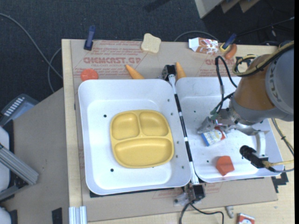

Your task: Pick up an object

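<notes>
Hovering over the right bin [261, 171], tool [211, 127] touching small white-blue-red carton [213, 137]; grip unclear

Grey rounded arm [282, 76] with a broad orange band [252, 92], black cables looping along it, metallic tool [216, 123]
</notes>
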`<action>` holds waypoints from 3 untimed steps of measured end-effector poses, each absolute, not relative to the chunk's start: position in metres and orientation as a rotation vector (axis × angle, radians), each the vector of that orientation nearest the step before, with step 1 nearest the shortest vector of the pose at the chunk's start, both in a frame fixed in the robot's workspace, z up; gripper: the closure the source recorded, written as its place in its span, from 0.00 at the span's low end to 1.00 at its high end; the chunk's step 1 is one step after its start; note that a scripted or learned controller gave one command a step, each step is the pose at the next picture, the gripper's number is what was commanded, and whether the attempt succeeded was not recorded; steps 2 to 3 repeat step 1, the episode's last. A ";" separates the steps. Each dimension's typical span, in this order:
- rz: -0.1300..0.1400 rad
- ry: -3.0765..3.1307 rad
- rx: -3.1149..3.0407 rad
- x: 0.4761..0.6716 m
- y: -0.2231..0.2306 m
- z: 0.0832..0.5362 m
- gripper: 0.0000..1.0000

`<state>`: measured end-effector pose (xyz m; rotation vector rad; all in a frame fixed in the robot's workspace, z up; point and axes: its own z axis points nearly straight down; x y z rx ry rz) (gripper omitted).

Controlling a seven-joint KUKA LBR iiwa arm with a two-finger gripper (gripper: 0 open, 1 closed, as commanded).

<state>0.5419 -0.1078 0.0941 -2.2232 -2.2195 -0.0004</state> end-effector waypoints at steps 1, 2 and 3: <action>-0.001 -2.223 -2.220 0.542 -0.051 0.185 1.00; -0.001 -2.223 -2.220 0.542 -0.051 0.185 1.00; -0.001 -2.223 -2.220 0.542 -0.051 0.185 1.00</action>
